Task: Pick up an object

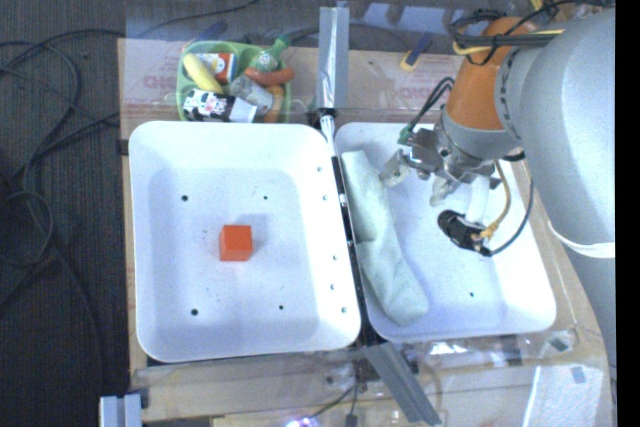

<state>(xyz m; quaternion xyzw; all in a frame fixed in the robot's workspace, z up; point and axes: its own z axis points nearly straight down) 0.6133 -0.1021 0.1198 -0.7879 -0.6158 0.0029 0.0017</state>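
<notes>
An orange cube lies near the middle of the left bin. A pale, crumpled cloth runs along the left side of the right bin. My gripper hangs over the upper part of the right bin, just right of the cloth's top end. Its fingers are spread open with nothing between them. A dark cable loop with a yellow end dangles below the wrist.
Behind the left bin stands a green basket of small toys. A metal post rises at the back between the bins. The grey arm covers the right bin's far right side.
</notes>
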